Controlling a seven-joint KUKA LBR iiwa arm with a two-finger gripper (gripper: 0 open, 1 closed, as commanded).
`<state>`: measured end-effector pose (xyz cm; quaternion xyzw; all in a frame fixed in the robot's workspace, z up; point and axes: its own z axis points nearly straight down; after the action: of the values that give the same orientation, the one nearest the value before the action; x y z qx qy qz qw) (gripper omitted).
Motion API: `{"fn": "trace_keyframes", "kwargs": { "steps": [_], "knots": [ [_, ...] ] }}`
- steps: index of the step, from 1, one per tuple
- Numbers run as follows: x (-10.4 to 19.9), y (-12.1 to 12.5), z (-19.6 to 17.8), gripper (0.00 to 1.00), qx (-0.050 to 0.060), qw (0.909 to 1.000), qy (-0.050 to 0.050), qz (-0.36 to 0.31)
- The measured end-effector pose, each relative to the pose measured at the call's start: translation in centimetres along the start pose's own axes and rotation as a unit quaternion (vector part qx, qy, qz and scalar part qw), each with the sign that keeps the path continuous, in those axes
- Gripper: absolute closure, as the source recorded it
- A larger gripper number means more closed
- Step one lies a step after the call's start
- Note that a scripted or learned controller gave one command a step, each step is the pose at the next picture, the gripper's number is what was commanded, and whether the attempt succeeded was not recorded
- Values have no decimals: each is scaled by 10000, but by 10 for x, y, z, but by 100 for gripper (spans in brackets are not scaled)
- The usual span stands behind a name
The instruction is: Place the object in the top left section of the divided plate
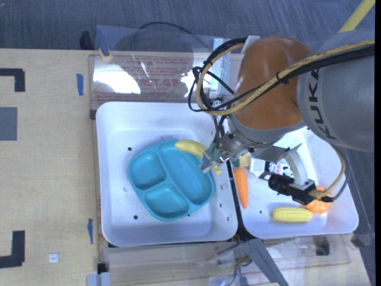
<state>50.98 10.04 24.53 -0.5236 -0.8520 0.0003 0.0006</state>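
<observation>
A blue divided plate (156, 186) with three sections lies in the left bin (113, 130). A yellow banana (189, 147) rests on the plate's far right rim, beside the large section. My gripper (209, 161) hangs low over the plate's right edge, just right of and below the banana's near end. The wrist above hides its tip, and I cannot see whether it touches the banana.
In the right bin (339, 225) an orange carrot (240, 187) lies along the divider between the bins. A yellow corn cob (291, 214) and a small orange item (319, 206) lie near the front. The arm covers the right bin's far half.
</observation>
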Motion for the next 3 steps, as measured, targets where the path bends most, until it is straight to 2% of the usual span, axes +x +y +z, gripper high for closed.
{"fn": "trace_keyframes", "kwargs": {
  "steps": [1,2,3],
  "knots": [
    [-5,-37,62,100,25,9941,13,-1082],
    [-107,-31,61,100,-13,9867,-27,-1628],
    [-75,-72,60,100,-4,9424,3,-3346]
  ]
}}
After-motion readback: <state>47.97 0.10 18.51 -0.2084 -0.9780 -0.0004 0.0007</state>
